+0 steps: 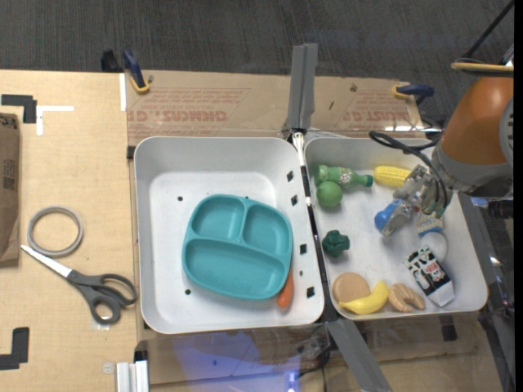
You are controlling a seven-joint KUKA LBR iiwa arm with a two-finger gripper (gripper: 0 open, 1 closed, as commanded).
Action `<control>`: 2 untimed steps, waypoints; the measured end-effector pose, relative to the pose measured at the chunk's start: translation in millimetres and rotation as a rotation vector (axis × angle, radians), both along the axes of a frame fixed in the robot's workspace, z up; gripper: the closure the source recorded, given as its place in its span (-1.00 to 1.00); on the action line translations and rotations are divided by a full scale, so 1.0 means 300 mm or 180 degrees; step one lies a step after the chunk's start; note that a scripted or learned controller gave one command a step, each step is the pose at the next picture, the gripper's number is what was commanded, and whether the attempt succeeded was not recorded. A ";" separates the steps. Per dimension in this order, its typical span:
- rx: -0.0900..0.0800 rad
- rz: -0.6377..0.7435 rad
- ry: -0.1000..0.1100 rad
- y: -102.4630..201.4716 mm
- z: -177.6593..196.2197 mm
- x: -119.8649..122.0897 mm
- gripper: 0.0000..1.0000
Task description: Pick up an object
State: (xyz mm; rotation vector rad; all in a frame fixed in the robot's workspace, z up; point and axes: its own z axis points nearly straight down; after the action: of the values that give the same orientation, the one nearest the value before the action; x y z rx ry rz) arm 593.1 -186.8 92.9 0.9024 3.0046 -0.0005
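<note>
Claw (406, 209) low in right bin (464, 300), fingers around blue object (386, 217); arm (478, 129) angled in from right.

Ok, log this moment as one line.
gripper low in right bin | over blue toy beside corn | grasp unconfirmed | plate in left bin

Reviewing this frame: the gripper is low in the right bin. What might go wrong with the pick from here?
The gripper sits among crowded items: a blue object beside it, the corn cob just behind, the milk carton in front. It may nudge neighbours or close on two things. It also works near the right bin's far wall, so a collision there seems possible.
</note>
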 end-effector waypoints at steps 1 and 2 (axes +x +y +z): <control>0.0009 -0.0172 0.0067 0.002 -0.010 0.138 -1.00; -0.0017 -0.0796 0.0088 0.062 -0.012 0.151 -1.00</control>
State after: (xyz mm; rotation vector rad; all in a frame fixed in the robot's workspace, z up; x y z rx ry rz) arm 638.4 -168.1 89.2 1.2799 2.8914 -0.0222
